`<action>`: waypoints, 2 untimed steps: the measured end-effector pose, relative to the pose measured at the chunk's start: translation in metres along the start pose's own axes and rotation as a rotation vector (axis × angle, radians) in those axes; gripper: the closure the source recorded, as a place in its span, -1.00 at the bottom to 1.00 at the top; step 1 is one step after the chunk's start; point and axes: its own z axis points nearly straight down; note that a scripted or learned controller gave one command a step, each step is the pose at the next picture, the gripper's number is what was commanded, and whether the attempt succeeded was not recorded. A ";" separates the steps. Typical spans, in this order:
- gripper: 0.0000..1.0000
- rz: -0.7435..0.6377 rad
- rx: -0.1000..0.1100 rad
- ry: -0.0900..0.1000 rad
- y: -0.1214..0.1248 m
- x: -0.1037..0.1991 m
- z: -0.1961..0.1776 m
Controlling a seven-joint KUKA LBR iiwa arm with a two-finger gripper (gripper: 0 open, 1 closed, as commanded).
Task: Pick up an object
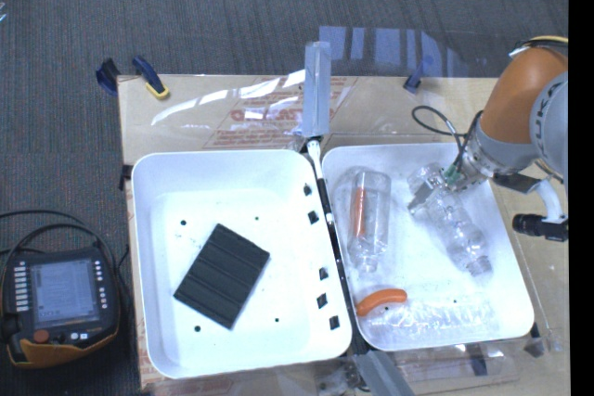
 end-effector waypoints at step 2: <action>1.00 -0.134 0.006 0.010 -0.045 0.022 -0.027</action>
